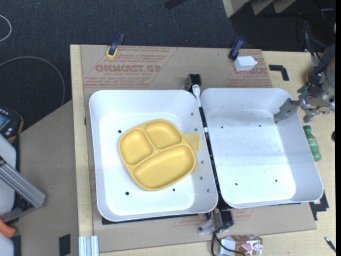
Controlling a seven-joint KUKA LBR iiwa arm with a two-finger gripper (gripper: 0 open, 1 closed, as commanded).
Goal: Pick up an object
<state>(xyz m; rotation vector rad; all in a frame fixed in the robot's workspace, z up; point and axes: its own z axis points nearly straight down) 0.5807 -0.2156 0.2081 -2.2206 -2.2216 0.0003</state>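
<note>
Yellow divided plate (156, 154) lies flat in left bin (101, 116), near bin's middle, slightly toward its right wall. Gripper (287, 110) well apart from plate, over right bin (256, 191) near its far right corner. Fingers hold nothing; open or closed cannot be told. Arm enters from bench's right edge, wrist low over bin's rim.
</note>
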